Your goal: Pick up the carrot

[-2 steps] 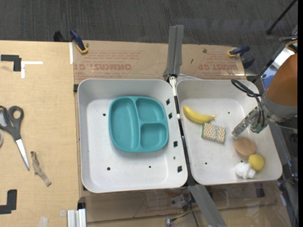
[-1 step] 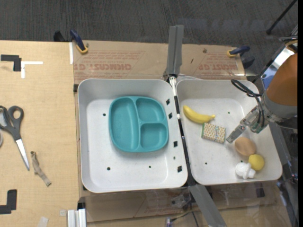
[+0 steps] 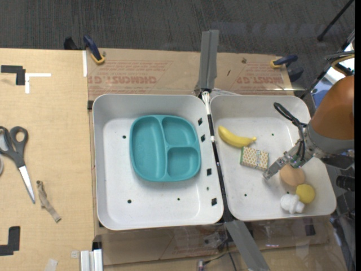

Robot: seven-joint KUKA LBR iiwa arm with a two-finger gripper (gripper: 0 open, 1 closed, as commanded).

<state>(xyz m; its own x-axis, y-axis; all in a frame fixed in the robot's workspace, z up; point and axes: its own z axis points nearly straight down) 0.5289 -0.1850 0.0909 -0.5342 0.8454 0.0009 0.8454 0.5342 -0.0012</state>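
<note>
Left bin [image 3: 107,151] first: one teal divided plate [image 3: 165,148] sits in the middle of it, compartments bare. Over to the right bin [image 3: 242,199], and it's busier. A banana [image 3: 234,136] lies near the bin's far-left corner, a small patterned block [image 3: 255,158] just below it. Towards the near-right corner there's a pale orange lump [image 3: 291,176], a yellow ball [image 3: 306,193] and a white piece [image 3: 290,204] bunched together. Whether that lump is the carrot, I cannot tell. The gripper [image 3: 280,165] hangs low between block and lump; wide or narrow, I cannot tell.
</note>
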